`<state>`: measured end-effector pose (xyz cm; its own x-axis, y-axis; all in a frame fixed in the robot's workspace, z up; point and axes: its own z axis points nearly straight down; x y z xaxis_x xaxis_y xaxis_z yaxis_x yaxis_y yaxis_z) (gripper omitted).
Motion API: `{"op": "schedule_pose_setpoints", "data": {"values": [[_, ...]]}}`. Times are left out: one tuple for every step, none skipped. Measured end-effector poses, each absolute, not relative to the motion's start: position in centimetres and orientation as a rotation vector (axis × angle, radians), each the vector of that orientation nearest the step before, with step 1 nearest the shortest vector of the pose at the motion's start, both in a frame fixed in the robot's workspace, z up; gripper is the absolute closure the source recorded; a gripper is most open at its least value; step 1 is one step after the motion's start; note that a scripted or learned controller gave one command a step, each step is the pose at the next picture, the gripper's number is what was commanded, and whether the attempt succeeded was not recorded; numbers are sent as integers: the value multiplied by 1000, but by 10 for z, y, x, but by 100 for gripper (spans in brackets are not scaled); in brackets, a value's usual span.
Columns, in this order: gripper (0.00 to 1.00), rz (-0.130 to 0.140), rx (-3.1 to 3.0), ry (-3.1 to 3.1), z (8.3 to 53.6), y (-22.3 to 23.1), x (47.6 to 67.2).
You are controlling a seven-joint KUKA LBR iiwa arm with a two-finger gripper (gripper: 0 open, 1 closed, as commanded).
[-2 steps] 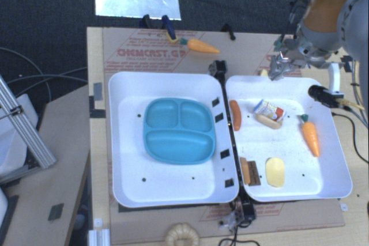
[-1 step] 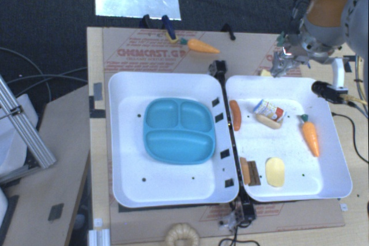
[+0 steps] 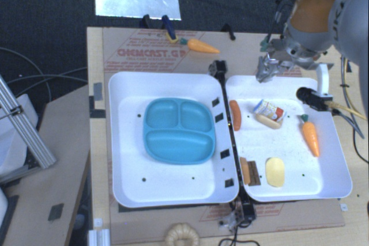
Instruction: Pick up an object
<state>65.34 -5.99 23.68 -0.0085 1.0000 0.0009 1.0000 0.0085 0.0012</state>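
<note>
Camera view, one entry.

Surface (image 3: 144, 46): a board bearing two shallow white bins side by side. Red lettering at its 11 o'clock part read "CHEMCAST"; further characters were too blurred to read.

Left bin (image 3: 124, 95): held a blue divided plate (image 3: 177, 129) at its centre, lying flat.

Right bin (image 3: 334, 176): held the loose candidates for picking, spread well apart, likely so each could be grasped alone. An orange sausage-shaped piece (image 3: 235, 114) lay at 9 o'clock beside the divider. A small packet (image 3: 269, 113) with red and blue print, not legible, lay near centre. A toy carrot (image 3: 311, 136) lay at 3 o'clock. A pale yellow oval piece (image 3: 275, 172) lay at 6 o'clock, with a brown bar (image 3: 249, 172) just beside it.

Outside the bins: a second carrot (image 3: 199, 46) on the board at 12 o'clock.

Claw (image 3: 266, 73): hung over the right bin's 12 o'clock rim, apart from every item, nothing between its fingers; whether open or closed could not be told. By judgement, the pick had not yet begun.
</note>
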Motion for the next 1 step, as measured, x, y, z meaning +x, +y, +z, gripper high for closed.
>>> {"op": "schedule_pose_setpoints", "data": {"values": [[100,3,2212,2233,227,-3,628]]}}
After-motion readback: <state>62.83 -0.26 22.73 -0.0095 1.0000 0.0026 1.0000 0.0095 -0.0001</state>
